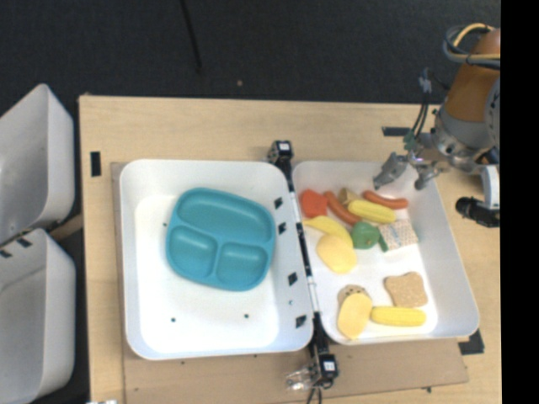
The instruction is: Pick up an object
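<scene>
The right bin holds several toy foods. Among them are a red sausage, a yellow piece, a green piece, an orange-red piece, a pale yellow lump, a slice of toast and a yellow banana shape. My gripper hangs over the bin's far right corner, just above and behind the red sausage. Its two grey fingers are spread apart, with nothing between them.
A teal divided plate lies in the left bin. A speckled cracker, a cookie and a yellow oval also lie in the right bin. White blocks stand off the bench at the left.
</scene>
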Available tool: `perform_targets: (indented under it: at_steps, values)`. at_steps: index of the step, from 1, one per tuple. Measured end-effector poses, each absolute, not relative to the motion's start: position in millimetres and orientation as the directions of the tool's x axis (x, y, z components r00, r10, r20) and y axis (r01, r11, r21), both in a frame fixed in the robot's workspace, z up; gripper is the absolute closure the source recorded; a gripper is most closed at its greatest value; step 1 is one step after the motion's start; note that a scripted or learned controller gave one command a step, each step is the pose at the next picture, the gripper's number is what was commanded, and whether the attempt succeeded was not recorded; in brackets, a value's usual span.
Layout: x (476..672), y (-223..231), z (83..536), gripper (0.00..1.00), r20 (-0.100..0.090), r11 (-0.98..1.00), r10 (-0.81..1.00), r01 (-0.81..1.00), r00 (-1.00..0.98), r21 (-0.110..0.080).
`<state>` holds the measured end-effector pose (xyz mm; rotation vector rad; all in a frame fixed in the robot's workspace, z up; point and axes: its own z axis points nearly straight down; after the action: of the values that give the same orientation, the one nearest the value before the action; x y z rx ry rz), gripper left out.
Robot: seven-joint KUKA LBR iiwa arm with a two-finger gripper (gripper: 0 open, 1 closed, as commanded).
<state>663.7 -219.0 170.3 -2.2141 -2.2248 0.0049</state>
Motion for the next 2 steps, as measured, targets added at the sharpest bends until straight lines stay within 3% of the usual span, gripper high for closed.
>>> perform_targets:
  at_steps: [1,2]
  values:
    - [662.6,-221,127,0.00,-0.001,0.005,1.000,1.000,-0.005,-0.003]
    - [667.2,-223,109,0.00,-0.007,0.010,1.000,1.000,-0.010,0.012]
